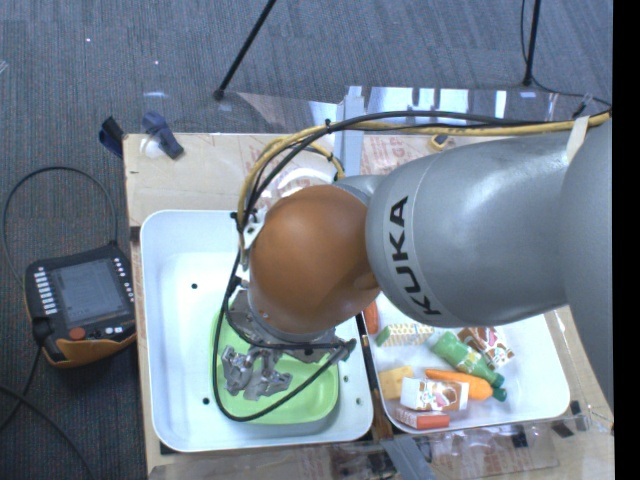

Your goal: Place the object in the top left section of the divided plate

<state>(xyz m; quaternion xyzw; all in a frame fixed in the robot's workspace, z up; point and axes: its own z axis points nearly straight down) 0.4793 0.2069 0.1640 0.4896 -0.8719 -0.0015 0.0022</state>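
Reaches in from the right as a thick grey arm [480,228], with an orange band [310,258] above the wrist, covering the gap between the two white bins. Ends in the gripper [255,373], hanging low over the left part of the green divided plate [305,400]. Cannot tell whether open or closed: dark metal parts bunched together, seen from above against the green. Cannot tell either whether carrying any object. Sits, as for the plate, in the left bin [165,268], toward its near right corner, dividers mostly hidden under the gripper, with only the right and near edges in plain sight. Loops down from the wrist as a black cable [218,368], curving over the bin floor and around the plate's left side. Holds, in the right bin [555,388], a cluster of toy food well apart from the plate: a green bottle [455,348], an orange carrot [462,383] just beside it, a small printed carton [433,396], a yellow piece [395,378] and a printed packet [490,346]. Lies on the dark carpet left of the bench, a teach pendant [85,303] with its cable.
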